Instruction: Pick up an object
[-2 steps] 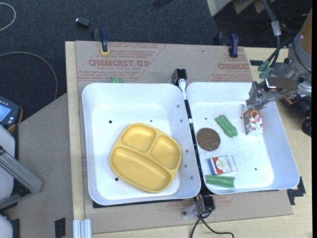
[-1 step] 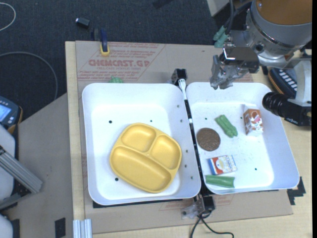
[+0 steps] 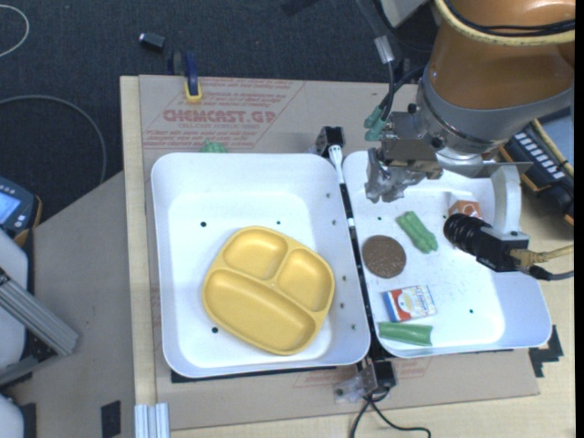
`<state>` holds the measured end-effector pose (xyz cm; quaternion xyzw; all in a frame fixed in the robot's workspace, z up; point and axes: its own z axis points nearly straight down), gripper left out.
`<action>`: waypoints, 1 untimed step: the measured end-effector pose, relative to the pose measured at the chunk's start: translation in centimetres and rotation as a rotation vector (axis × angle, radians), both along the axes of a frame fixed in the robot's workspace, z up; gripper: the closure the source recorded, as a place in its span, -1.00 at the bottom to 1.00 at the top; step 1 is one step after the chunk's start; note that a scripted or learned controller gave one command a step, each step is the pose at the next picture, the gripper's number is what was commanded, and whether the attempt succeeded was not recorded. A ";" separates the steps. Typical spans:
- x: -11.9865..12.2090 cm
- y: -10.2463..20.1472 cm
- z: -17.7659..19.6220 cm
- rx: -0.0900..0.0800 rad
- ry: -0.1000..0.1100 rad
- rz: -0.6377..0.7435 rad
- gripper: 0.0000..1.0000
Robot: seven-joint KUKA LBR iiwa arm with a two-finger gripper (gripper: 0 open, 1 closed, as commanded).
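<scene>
Objects for picking are lying in the right bin (image 3: 525, 322): a green pod (image 3: 417, 231) near its middle, a brown disc (image 3: 384, 255) just left of the pod, a small printed packet (image 3: 409, 303) nearer the front, another green piece (image 3: 405, 333) just in front of the packet, and an orange-and-white item (image 3: 464, 208) toward the right. The gripper (image 3: 385, 187) is hanging over the far left part of that bin, just beyond the green pod, and how wide it is standing cannot be told. A yellow divided tray (image 3: 269, 287) is sitting in the left bin (image 3: 173, 245).
</scene>
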<state>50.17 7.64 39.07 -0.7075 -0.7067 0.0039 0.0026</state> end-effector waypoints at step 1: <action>-2.3 -0.5 15.4 0.006 -0.029 0.002 1.00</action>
